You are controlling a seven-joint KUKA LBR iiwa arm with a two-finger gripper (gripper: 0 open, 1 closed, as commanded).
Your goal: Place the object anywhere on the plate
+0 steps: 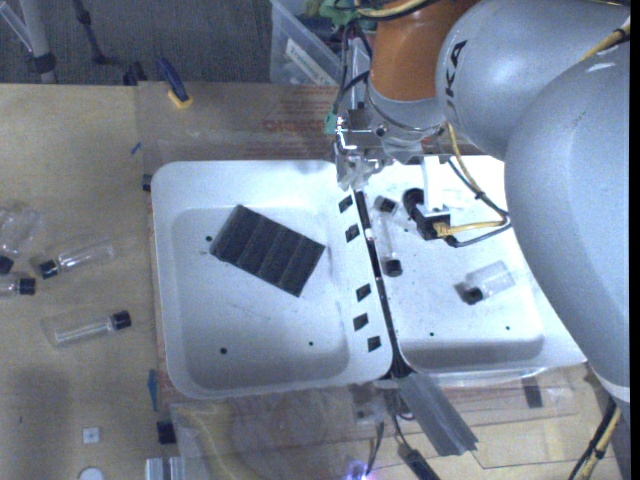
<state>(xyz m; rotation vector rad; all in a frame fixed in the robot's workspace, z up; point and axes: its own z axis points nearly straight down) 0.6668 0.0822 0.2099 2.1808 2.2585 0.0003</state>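
A dark ribbed rectangular plate (268, 249) lies at a slant on the floor of the left bin (190, 348). In the right bin (500, 343), a clear vial with a black cap (485, 282) rests on its side toward the right. My gripper (351, 174) hangs over the far end of the divider between the bins, above and to the right of the plate and well left of the vial. I see nothing held under it. Two small black pieces (384, 205) (392, 265) sit on the right bin's floor close to the divider.
Black clips (361, 293) run along the divider. Several clear vials with black caps (88, 325) lie on the bench left of the bins. A clear storage box (305, 28) stands behind the bins. My arm's bulk covers the right bin's right side.
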